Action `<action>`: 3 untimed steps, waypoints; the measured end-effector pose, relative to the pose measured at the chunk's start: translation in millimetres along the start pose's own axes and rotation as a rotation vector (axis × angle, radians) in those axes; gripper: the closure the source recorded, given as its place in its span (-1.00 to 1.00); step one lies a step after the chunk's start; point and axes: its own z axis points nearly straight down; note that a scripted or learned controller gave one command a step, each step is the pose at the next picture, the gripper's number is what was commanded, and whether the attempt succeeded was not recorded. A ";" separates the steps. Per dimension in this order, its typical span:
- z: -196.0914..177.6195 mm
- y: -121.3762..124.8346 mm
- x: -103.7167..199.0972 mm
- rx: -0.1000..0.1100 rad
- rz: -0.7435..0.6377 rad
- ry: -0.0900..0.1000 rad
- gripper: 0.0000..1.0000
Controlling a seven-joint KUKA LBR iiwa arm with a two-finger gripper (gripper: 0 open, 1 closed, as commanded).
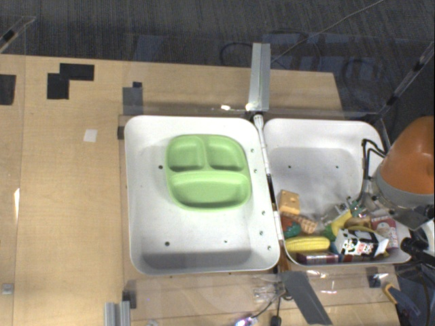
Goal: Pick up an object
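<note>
Objects for picking lie heaped in the right bin (312,148) at its near edge: we see a yellow corn cob (307,244), a tan block (289,202) and a black-and-white carton (360,244). Our gripper (359,208) hangs low over that pile; we cannot tell how it stands. A green divided plate (206,170) sits in the left bin (146,202) on the tabletop (61,202).
</note>
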 end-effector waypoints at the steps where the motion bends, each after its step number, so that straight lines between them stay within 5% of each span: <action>1: -11.1 3.9 0.4 -0.007 -0.001 -0.002 1.00; 2: 0.2 18.6 57.6 0.003 0.347 -0.002 1.00; 3: -0.3 18.5 55.9 0.001 0.350 -0.005 -1.00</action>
